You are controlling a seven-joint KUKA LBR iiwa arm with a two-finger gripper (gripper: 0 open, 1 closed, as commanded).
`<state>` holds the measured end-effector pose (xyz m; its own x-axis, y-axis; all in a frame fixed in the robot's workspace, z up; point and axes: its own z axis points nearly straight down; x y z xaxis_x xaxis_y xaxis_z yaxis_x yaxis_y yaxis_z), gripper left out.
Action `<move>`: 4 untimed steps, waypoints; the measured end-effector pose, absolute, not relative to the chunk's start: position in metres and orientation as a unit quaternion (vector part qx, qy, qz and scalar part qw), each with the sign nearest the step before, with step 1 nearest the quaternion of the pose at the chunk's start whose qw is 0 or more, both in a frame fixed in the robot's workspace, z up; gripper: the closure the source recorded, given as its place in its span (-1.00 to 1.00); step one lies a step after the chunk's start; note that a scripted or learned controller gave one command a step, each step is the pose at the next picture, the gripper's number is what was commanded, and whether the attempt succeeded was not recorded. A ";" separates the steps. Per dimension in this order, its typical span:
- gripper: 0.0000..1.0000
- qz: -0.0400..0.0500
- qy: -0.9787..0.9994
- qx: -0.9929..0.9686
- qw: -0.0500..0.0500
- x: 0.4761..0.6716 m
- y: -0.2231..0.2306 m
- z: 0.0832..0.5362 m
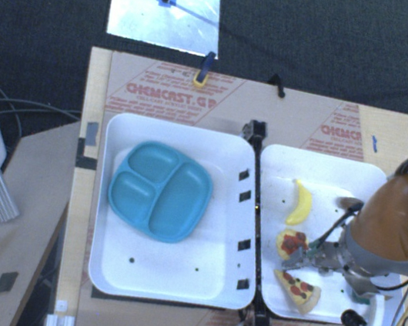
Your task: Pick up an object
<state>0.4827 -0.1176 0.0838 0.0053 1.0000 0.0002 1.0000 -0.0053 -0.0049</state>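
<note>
The right bin [328,168] holds a yellow banana [301,203] near its middle, a yellow piece with red spots [291,242] below it, and a toy pizza slice [298,288] near the front edge. My gripper [303,254] is low in this bin, between the red-spotted piece and the pizza slice, right against the spotted piece. The arm's orange band [389,218] covers the bin's right side. I cannot make out whether anything sits between the fingers.
The left bin [124,261] holds a blue divided plate [160,190] in its upper left part. A black divider with clips [250,221] runs between the bins. Cardboard [169,94] lies behind the bins.
</note>
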 end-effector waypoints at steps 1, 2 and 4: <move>-1.00 -0.005 -0.711 -0.703 -0.006 0.591 -0.084 0.131; -1.00 -0.002 -0.708 -0.706 -0.005 0.664 -0.148 0.086; 1.00 -0.002 -0.710 -0.705 -0.002 0.638 -0.114 0.096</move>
